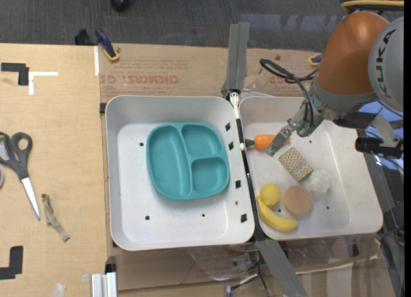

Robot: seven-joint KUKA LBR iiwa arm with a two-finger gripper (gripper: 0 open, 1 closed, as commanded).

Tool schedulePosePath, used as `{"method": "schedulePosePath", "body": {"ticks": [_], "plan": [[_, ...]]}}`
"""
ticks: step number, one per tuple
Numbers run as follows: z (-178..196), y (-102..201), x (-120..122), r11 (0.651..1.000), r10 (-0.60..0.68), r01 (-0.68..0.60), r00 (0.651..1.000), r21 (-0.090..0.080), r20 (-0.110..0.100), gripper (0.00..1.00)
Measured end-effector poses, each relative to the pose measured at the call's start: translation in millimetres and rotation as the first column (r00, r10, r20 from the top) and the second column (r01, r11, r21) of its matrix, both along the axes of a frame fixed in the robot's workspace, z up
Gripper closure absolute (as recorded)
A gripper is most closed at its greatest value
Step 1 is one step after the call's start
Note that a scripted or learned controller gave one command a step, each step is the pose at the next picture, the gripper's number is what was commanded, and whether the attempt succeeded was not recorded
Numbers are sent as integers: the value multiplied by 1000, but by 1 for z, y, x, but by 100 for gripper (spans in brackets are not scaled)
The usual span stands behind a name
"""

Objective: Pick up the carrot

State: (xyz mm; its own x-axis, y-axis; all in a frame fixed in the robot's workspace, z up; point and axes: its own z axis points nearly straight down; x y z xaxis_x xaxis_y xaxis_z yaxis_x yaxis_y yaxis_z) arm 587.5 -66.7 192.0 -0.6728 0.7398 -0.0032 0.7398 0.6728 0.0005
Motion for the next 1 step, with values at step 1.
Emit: {"method": "schedulePosePath", "body": {"ticks": [1], "plan": [[-100, -39, 31, 999, -39, 39, 999, 0, 0, 0]]}}
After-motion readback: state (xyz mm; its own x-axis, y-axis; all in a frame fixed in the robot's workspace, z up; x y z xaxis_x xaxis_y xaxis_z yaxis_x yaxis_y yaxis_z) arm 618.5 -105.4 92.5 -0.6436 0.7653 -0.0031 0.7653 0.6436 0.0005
